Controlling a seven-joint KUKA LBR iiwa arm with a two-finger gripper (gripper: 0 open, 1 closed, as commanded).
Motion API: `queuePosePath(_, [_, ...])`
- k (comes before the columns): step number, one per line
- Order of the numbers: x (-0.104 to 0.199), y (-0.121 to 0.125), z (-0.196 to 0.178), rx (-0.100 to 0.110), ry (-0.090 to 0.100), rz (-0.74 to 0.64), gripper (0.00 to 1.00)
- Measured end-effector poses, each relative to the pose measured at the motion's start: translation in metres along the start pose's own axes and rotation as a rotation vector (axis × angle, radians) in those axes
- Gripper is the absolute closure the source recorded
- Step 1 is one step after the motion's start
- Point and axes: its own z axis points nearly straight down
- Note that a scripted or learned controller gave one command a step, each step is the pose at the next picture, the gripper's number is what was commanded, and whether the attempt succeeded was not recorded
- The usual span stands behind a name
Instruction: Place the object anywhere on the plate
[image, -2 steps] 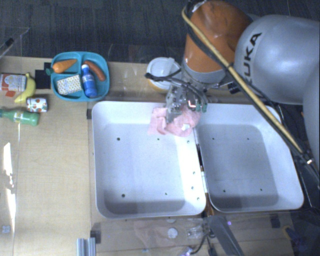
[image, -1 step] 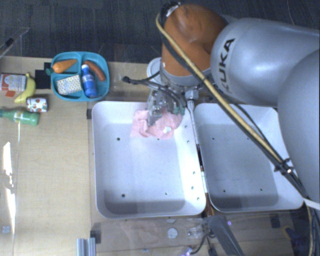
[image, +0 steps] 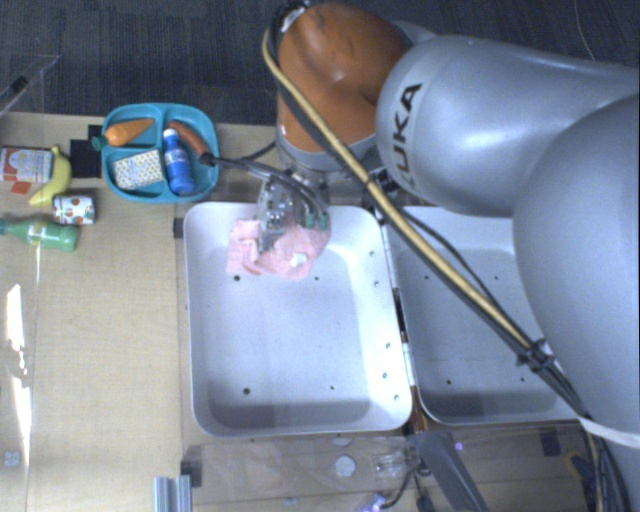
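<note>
A pink plate (image: 255, 255) lies at the far end of the left white bin (image: 290, 370). My gripper (image: 283, 222) hangs over the plate's far edge and covers part of it. A small pale thing (image: 297, 262) rests on the plate just in front of the gripper; I cannot tell what it is. Nothing else lies loose in the bin.
A blue divided tray (image: 200, 135) with toy food and a blue bottle (image: 178, 165) stands beyond the left bin. A banana (image: 55, 178), a can (image: 74, 209) and a green bottle (image: 40, 234) lie on the bench at left. My arm overhangs the right bin (image: 480, 400).
</note>
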Motion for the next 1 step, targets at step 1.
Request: queuePosePath(1, [-0.0003, -0.0003, -0.0005, 0.0, -0.001, 0.0, 0.0])
